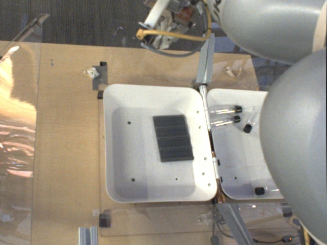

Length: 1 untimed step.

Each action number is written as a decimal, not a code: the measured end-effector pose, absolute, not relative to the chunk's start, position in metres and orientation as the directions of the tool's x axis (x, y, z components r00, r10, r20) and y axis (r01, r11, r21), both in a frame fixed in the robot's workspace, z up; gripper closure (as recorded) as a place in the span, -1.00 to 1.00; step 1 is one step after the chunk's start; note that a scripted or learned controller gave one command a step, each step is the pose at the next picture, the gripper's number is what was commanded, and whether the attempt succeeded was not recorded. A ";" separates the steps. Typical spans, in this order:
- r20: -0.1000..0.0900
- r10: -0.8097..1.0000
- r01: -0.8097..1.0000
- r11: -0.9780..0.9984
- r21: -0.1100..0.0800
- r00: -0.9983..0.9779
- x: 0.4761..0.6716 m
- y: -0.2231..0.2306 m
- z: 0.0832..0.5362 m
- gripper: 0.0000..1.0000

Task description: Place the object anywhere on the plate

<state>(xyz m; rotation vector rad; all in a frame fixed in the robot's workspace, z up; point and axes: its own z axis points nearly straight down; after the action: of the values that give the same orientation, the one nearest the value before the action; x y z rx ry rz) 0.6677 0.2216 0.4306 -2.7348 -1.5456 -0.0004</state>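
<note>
A dark grey ribbed rectangular plate [173, 138] lies flat in the middle of the left white bin [117, 152], with nothing on it. In the right bin [235, 182], near its far left corner, lie two clear tubes with black caps [225, 114]. A small black piece [247, 128] sits just right of them, and another small black piece [259, 191] rests by the near rim. My gripper [157, 15] hangs high at the top of the view, beyond the bench's far edge, well away from both bins. Cables loop around it.
The bulky grey arm [294, 137] covers the right part of the right bin. A metal divider bar [204, 65] runs from the far edge to the gap between the bins. A clear sheet [20, 111] covers the wooden bench at left.
</note>
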 end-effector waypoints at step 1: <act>0.001 0.613 0.613 -0.790 -0.001 0.790 0.668 0.233 0.435 1.00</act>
<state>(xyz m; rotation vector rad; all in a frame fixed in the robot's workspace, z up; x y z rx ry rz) 0.6684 0.2334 0.4349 -2.9709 -1.0164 -0.0013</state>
